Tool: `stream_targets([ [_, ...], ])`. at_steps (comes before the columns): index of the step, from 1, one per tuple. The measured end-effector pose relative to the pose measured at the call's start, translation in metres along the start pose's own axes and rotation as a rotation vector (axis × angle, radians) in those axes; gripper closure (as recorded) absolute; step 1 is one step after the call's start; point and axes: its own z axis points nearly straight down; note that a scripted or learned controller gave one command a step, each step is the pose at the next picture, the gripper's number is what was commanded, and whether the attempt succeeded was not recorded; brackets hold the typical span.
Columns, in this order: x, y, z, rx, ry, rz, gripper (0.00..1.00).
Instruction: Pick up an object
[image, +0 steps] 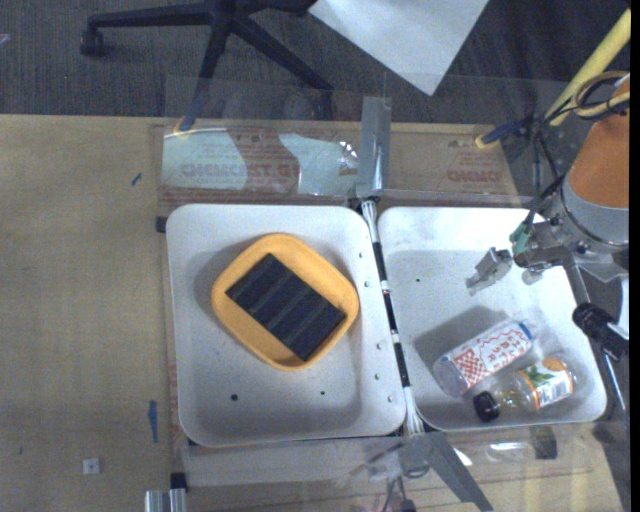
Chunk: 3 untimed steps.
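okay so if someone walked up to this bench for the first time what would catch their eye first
The yellow tray with a dark ribbed panel would likely stand out first, lying alone in the middle of the left bin. Next come two bottles lying on their sides, touching, in the near part of the right bin: a red-and-white bottle and a clear bottle with an orange label. The claw hangs over that bin's far right part.

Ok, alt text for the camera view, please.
The hand hovers over the right bin, above a white-and-red can and a black-capped bottle lying side by side. The left bin holds a yellow tray with a dark ribbed insert.
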Motion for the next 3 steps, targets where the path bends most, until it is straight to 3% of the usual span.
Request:
stream_targets([
  [1,-0.001,-0.002,0.146,0.001,0.002,-0.139,0.0],
  [2,-0.018,-0.04,0.141,-0.026,-0.009,-0.088,0.0],
  [3,-0.065,-0.045,0.139,-0.035,0.011,-0.053,0.0],
])
